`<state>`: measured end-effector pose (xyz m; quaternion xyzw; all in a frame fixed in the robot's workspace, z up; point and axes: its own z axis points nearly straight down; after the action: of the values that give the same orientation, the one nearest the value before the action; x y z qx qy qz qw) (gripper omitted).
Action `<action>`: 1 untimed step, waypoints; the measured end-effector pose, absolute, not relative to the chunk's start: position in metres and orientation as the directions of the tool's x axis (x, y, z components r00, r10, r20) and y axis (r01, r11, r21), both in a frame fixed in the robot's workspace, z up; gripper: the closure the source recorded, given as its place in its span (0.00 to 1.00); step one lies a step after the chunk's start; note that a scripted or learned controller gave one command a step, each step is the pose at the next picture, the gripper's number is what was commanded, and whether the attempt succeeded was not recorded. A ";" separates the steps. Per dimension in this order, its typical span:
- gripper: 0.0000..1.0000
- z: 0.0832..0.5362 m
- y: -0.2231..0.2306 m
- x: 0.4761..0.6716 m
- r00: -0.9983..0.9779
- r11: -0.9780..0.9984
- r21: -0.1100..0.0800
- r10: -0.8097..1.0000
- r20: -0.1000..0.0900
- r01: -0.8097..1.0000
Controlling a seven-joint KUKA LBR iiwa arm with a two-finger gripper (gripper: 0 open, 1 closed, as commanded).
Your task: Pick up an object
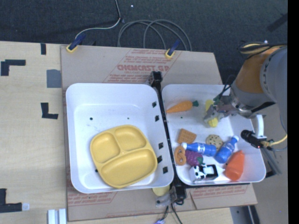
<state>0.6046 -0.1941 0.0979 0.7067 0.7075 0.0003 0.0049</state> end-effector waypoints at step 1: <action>1.00 0.284 -0.153 0.596 -0.005 0.005 0.014 1.000 -0.002 1.000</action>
<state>0.5961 -0.1526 0.2844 0.7052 0.7089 0.0041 0.0058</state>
